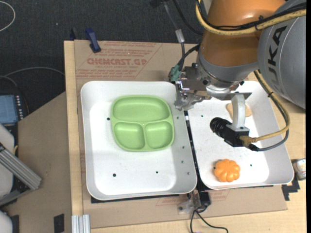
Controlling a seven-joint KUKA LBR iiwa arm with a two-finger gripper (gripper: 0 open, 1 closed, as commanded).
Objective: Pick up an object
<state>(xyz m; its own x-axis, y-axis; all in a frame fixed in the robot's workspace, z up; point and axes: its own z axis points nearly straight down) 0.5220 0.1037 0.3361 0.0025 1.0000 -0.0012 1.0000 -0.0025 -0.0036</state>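
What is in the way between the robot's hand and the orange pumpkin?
Nothing visible. The gripper hangs over the edge where the two bins meet, and the pumpkin sits near the front of the right bin; only bare white floor lies between them.

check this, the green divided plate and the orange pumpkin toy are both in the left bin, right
No. The camera view shows the green divided plate in the left bin, but the orange pumpkin toy lies in the right bin.
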